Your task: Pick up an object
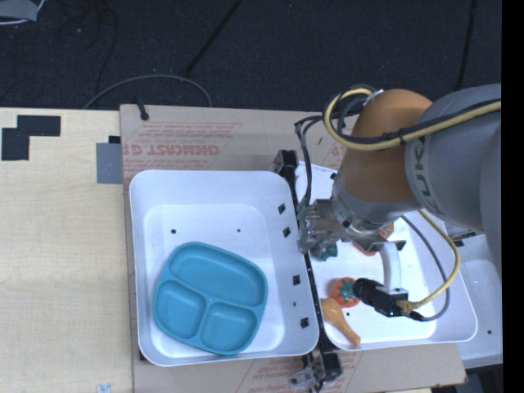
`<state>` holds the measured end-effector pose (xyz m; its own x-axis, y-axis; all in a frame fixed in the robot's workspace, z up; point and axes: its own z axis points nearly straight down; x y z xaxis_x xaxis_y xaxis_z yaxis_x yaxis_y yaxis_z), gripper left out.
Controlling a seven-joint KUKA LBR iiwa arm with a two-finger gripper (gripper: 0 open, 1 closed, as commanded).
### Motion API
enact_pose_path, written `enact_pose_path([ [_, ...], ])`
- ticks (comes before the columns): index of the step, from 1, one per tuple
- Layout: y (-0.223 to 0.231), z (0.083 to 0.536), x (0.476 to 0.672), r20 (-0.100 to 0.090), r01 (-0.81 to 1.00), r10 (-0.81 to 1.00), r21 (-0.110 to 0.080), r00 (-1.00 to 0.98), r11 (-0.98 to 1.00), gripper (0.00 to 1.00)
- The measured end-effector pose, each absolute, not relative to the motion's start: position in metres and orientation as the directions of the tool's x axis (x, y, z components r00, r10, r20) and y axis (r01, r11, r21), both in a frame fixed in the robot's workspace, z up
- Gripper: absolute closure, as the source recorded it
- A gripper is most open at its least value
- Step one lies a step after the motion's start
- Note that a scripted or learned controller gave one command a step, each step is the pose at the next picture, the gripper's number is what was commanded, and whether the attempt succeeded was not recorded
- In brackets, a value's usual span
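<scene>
Orange plastic toy (340, 319) in the right bin (458, 318) looks light, stiff and smooth; its narrow neck seems the best place to grip. Whether the gripper (318, 242) is clenched or released, I cannot tell.

A bulky robot arm (458, 166) with a smooth grey casing bearing part of a dark printed letter mark. Next to the grey casing sits a rounded orange band (381, 154), glossy and dome-shaped. A yellow cable (348, 105) and thinner black cables loop over the top of the orange band. Below the band, a grey metal wrist leads to a small dark tool (315, 240).
</scene>
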<state>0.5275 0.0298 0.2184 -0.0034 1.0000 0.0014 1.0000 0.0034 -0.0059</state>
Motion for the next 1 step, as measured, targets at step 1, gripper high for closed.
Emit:
enact_pose_path([
  [1, 0.0808, 0.2099, 0.5306, 0.001, 1.000, 1.000, -0.005, -0.004, 0.004, 1.00],
])
